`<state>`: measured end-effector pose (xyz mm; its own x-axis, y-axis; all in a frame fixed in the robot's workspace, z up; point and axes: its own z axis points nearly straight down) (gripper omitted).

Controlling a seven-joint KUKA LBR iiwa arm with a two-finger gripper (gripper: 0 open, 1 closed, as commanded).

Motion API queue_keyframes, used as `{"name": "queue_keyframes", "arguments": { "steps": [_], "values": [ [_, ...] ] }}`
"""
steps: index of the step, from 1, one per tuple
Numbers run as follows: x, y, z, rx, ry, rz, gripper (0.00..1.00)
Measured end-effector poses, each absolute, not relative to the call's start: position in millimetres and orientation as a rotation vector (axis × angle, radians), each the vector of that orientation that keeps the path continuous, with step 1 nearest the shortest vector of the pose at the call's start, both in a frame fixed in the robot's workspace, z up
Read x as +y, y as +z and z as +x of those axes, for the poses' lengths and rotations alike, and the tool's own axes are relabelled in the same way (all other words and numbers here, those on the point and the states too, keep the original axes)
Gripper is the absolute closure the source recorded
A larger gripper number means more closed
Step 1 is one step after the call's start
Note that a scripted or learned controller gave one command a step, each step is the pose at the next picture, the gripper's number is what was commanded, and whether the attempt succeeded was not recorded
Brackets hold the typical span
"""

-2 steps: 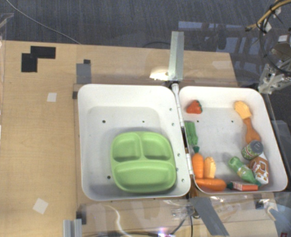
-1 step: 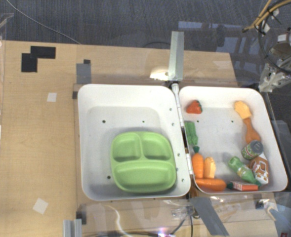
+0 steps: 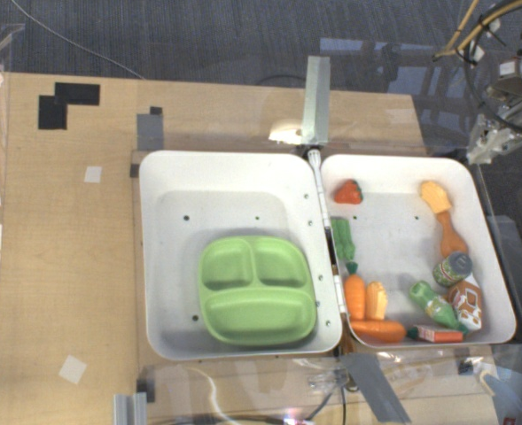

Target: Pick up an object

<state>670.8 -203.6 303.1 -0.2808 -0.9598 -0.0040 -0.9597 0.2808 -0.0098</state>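
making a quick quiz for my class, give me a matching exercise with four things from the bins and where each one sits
Things:
1. green divided plate
2. strawberry
3. orange carrot
4. green bottle

Places:
A. far left corner of the right bin
B. middle of the left bin, toward the near side
C. near right part of the right bin, next to the cans
D. along the near wall of the right bin, lying flat

Pairs: 1-B, 2-A, 3-D, 4-C
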Motion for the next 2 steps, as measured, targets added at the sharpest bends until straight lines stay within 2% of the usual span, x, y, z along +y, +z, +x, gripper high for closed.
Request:
{"name": "queue_keyframes", "arguments": {
  "steps": [1,2],
  "values": [
    [-206.1,299.0,575.0,2.215,-0.009,-2.221,1.0],
    [-197.6,300.8,651.9,2.213,-0.006,-2.218,1.0]
  ]
}}
